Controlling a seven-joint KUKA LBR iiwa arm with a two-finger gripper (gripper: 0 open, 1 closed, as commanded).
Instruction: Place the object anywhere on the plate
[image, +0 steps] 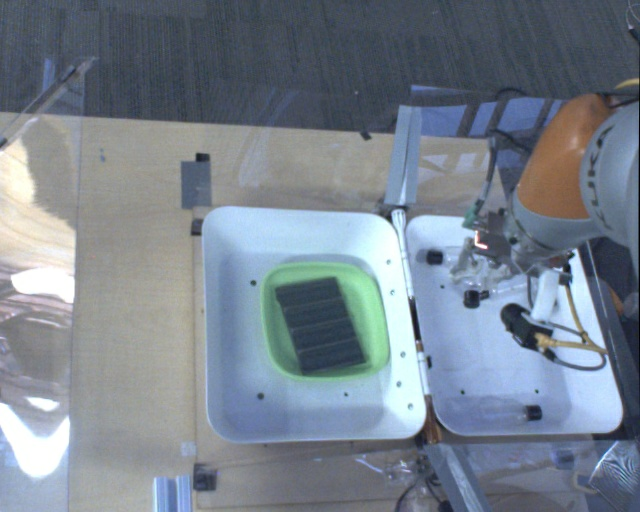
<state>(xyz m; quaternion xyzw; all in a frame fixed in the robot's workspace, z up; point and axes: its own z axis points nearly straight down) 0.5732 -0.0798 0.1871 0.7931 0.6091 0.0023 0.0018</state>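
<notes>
Fingers first: honestly can't tell whether they're spread or pinched together. The gripper (478, 272) is a small tangle of shiny metal under the wrist from this angle, and I can't make out the tips well enough to call it. I also don't see anything sitting between them.

Where the stuff is: the dark ridged block (319, 325) is lying flat in the middle of the green plate (272, 300), turned a bit at an angle. The whole block looks to be inside the rim, with nothing hanging over. The plate sits in the left bin (230, 330), roughly central.

The arm (565, 170) is nowhere near it. The gripper hangs over the upper part of the right bin (480, 390), well apart from the plate, with the wall between the two bins in the way. Just beside it there's a black and yellow cable (545, 340) looping over that bin's floor, which looks like part of the rig and not anything to pick up.

So my read is that the job looks basically finished. The block is on the plate, which is all the task asks for, since anywhere on it counts. I can't see anything left to do, apart from maybe the arm parking itself out of the way. No second object is waiting in the right bin as far as I can see.
</notes>
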